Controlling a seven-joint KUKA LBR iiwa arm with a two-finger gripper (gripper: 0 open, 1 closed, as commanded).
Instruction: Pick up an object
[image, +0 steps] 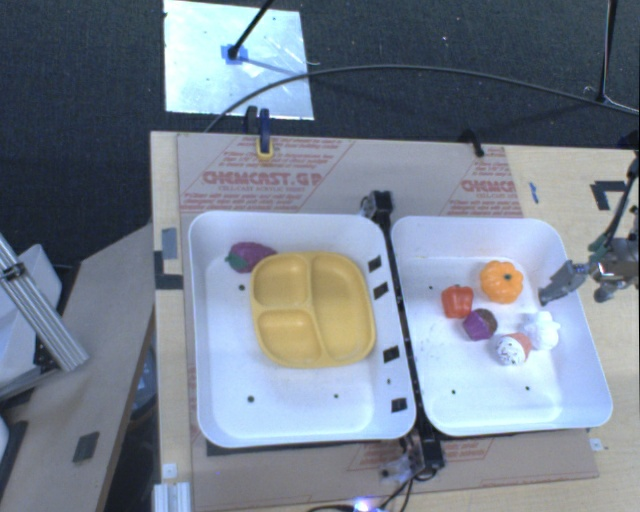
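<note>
We see the left bin carrying a yellow divided plate with a purple toy beside it. The right bin bears an orange pumpkin, red pepper, purple piece and white toy. Our tool sits at its right rim; whether it is clenched we cannot tell.

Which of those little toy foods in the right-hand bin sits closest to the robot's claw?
The white toy, by the bin's right wall, lies nearest the gripper. The orange pumpkin, red pepper and purple piece sit farther left.
</note>
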